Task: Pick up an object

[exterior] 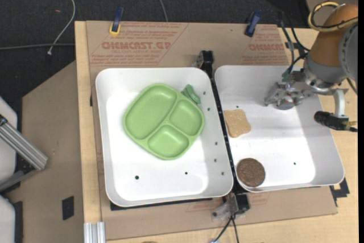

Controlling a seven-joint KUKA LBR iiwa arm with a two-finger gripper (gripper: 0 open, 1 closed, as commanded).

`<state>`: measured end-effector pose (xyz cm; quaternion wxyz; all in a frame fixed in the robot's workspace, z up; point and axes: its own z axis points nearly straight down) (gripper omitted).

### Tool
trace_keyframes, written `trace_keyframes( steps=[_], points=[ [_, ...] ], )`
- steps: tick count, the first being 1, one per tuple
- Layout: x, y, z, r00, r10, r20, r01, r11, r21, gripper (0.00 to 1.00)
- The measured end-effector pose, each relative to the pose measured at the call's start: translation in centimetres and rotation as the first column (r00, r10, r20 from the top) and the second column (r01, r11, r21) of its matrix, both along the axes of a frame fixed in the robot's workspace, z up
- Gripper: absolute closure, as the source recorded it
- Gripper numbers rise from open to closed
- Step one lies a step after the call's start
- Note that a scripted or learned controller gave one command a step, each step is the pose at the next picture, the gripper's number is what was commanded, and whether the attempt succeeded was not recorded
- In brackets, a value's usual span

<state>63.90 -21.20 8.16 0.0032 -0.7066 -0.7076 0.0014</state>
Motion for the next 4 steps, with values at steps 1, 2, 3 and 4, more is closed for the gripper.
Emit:
trace_keyframes(
  steps=[1, 2, 3, 4],
  points=[
    [0.3, -0.1, 1.6, 1.0, 0.001, 0.008, -0.001, 1.0, -0.003, 1.0],
    [1.2, -0.7, 6.8, 1.0, 0.0, 0.014, 0.0, 1.0, -0.005, 1.0],
    [2.1, -0.5, 13.2, 1.0, 0.0, 0.016, 0.0, 1.0, -0.006, 1.0],
    [2.5, -0.1, 17.8, 1.0, 0.0, 0.013, 0.0, 1.0, -0.004, 1.0]
  ],
)
